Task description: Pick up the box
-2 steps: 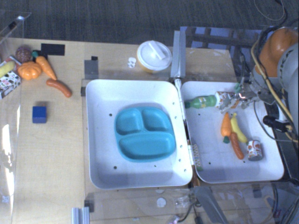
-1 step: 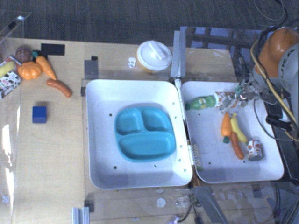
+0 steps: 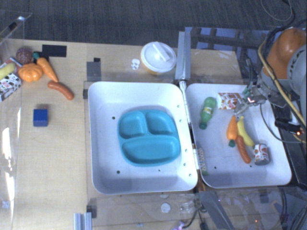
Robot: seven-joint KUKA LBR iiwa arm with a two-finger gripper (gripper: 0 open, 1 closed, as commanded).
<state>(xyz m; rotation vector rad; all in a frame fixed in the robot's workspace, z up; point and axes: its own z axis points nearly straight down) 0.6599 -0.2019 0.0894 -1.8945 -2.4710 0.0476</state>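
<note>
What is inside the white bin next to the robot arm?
The right bin holds a green bottle, a small patterned box, a carrot, a banana, a sausage and a small can. The gripper covers the box's right edge.

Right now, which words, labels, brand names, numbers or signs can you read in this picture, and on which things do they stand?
No text can be read here.
Box, right bin: red and white print, too blurred to read.
Can, right bin: patterned label, too small to read.
Green bottle: its label shows no legible letters.
Patterned card at the left edge: dark marks, not legible.
</note>
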